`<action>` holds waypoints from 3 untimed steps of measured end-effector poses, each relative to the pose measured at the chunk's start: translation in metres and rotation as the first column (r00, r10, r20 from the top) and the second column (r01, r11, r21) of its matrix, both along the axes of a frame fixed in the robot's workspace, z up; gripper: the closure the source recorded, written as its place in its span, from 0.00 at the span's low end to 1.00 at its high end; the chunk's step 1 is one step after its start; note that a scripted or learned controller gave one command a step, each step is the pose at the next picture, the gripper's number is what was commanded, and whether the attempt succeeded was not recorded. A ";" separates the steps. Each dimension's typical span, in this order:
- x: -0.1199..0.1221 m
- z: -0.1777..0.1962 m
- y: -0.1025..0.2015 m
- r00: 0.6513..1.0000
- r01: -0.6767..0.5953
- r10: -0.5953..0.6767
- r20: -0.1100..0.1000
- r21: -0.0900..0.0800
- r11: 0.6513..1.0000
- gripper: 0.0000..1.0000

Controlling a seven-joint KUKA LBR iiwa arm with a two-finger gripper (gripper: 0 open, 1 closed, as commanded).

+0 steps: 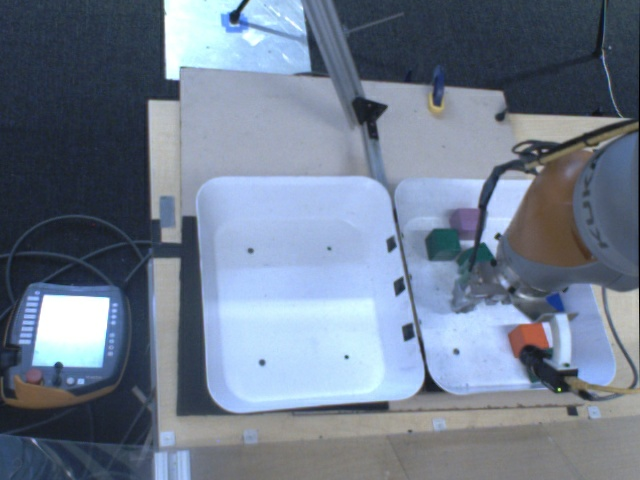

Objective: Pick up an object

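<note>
Plywood surface [280, 128] on dark carpet, two glossy white bins [300, 288], right one with green block [442, 243], pink block [464, 219], orange piece [526, 338], tool [470, 295] low, grip unreadable.

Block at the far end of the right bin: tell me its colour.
Pale purple block, seen in the camera view.

Two bins sit side by side on the bench [270, 128]: the left bin [215, 268] at nine o'clock, the right bin [420, 353] at three o'clock, their inner walls touching. In the right bin, a block [441, 243] lies toward twelve o'clock, a second block [463, 220] just beside it at one o'clock, and a third object [522, 338] toward five o'clock. A handheld pendant [65, 343] rests off the bench, at nine o'clock of the left bin
</note>
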State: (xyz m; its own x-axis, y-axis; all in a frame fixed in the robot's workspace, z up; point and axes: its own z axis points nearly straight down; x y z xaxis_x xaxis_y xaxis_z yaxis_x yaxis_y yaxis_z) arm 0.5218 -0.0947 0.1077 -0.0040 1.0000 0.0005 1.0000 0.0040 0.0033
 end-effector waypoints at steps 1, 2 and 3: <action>0.001 0.047 -0.008 1.000 0.002 -0.002 0.004 -0.002 1.000 1.00; 0.008 0.110 -0.005 1.000 -0.001 0.001 0.006 -0.002 1.000 1.00; 0.008 0.174 -0.004 1.000 -0.002 0.002 0.007 -0.002 1.000 1.00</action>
State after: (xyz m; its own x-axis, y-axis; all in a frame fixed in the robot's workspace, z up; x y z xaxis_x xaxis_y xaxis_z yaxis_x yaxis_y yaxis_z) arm 0.5302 -0.0982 0.2819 -0.0056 1.0000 -0.0018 0.9999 0.0056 0.0105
